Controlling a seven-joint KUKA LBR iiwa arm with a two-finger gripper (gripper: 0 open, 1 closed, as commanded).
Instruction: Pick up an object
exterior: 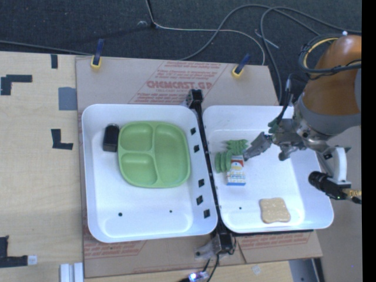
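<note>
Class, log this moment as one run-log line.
claw: right bin, beside green toy | small carton: untouched | plate: left bin

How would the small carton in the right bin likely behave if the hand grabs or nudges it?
The small carton looks boxy and lies flat, so it will probably slide, not roll. It seems light. The green toy touches it, so a push may shift both.

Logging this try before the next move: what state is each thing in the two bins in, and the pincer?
Green plate: flat, right way up, in the left bin.
Black block: lies against the plate's left rim.
Green toy: lies in the right bin, touching the carton.
Carton: lies flat.
Tan biscuit: lies flat, apart from the rest.
Pincer: low beside the toy, holding nothing.
</note>
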